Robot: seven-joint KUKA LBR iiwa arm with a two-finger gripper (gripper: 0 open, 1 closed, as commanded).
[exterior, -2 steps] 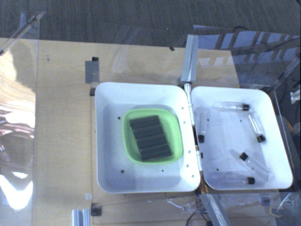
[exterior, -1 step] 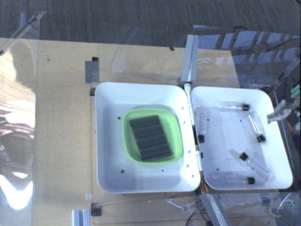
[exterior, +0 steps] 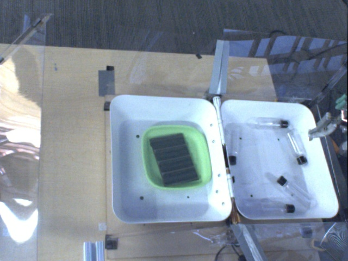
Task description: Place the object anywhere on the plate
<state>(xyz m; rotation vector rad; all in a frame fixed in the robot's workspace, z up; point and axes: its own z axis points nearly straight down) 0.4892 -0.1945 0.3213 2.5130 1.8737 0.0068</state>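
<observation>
A green plate (exterior: 202,165) sits in the middle of the left bin (exterior: 125,145). A dark grey ridged block (exterior: 174,159) lies flat on the plate, turned slightly off square. At the far right edge of the view, a pale grey part of my gripper (exterior: 326,125) hangs over the right rim of the right bin (exterior: 255,162), far from the plate. Nothing can be seen in its grasp.
Several clear tubes with black caps lie scattered in the right bin, among them one at the back (exterior: 269,123), one at the right (exterior: 296,145) and one at the front (exterior: 293,189). A small black cap (exterior: 232,159) lies by the divider between the bins.
</observation>
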